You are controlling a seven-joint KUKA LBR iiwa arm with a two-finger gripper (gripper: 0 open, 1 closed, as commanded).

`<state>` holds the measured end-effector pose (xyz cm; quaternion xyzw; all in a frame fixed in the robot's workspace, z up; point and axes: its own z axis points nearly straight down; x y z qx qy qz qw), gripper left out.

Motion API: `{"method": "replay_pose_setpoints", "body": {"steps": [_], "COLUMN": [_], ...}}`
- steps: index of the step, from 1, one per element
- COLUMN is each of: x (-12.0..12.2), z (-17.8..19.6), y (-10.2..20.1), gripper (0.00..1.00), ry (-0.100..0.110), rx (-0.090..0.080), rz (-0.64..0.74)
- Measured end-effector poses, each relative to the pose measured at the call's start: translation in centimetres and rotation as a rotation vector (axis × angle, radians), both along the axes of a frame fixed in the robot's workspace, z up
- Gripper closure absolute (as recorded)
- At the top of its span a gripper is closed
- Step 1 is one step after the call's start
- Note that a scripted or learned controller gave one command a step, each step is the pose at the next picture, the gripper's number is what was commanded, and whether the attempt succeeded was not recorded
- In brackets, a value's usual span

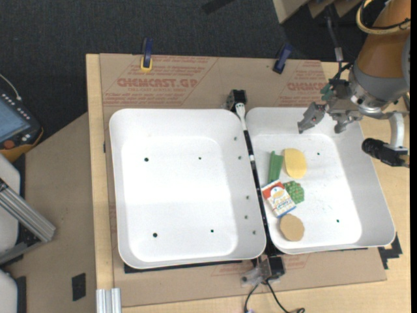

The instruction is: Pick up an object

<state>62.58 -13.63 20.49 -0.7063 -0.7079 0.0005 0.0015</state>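
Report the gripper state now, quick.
Gripper: open, holding nothing, above the far end of the right-hand shallow white bin.

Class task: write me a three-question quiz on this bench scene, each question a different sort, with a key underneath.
1. True or false: the pincer grips the yellow block.
2. Which bin holds the objects? A) left bin B) right bin
3. Fill in: the green strip lies directly ____ of the yellow block in the picture.

Key: 1. False; the pincer hangs open above the right bin's far end, with nothing between its fingers. 2. B. 3. left.
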Motion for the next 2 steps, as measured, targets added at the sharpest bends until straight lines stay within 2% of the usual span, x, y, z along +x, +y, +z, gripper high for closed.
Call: {"method": "replay_pose_setpoints", "body": {"steps": [1, 2], "x": [-3.9, 1.1], "z": [-9.4, -12.1], "y": [2.9, 3.6], "gripper": [0.00, 0.00], "ry": [0.008, -0.007], "rx": [0.002, -0.003], "rz": [-0.002, 0.000]}}
